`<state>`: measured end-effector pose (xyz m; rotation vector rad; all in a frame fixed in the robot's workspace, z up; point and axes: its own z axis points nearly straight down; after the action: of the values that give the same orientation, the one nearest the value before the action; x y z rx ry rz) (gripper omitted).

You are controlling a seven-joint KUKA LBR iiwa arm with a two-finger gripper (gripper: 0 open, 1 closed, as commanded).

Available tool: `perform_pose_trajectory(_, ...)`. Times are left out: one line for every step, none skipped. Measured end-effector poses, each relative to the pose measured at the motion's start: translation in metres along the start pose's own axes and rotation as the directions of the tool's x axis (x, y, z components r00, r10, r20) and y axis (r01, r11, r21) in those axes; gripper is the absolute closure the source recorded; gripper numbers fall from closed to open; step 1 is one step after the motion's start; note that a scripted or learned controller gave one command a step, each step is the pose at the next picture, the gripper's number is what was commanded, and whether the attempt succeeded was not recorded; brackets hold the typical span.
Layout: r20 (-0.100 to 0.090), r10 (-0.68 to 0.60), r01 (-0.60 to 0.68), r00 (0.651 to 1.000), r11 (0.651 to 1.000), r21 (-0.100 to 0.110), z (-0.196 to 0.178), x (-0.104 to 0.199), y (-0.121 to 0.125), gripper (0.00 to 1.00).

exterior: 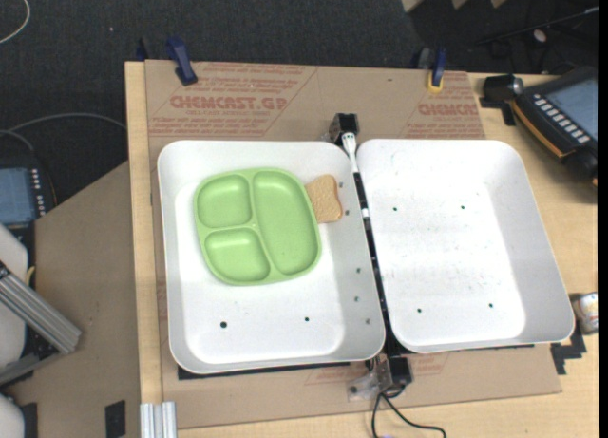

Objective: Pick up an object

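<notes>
You can see two white bins side by side on a brown cardboard sheet (237, 94) that lies on the counter (100, 237). Take the left bin (190, 332) as your marker. Inside it lies a green plate (256, 227), flat, up toward the bin's far wall. The plate has three parts: two small ones on its left side and one long one on its right side. Nothing lies in any of the parts.

The thing to pick up is a small tan slice of bread (326, 199). It lies flat on the floor of the left bin, touching the plate's right rim near the far corner. It sits between the plate and the bin's right wall.

The right bin (456, 275) touches the left bin along one side. A black clip (344, 126) sits where the two bins meet, at the far end. A blue clamp (180, 61) grips the cardboard's far edge, beyond the left bin.
</notes>
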<state>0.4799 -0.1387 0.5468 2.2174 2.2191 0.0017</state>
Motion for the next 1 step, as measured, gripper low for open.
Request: perform_pose_trajectory(-0.006,-0.001,0.001,1.0,1.0,0.018,0.1282,0.0276,-0.0018,1.0)
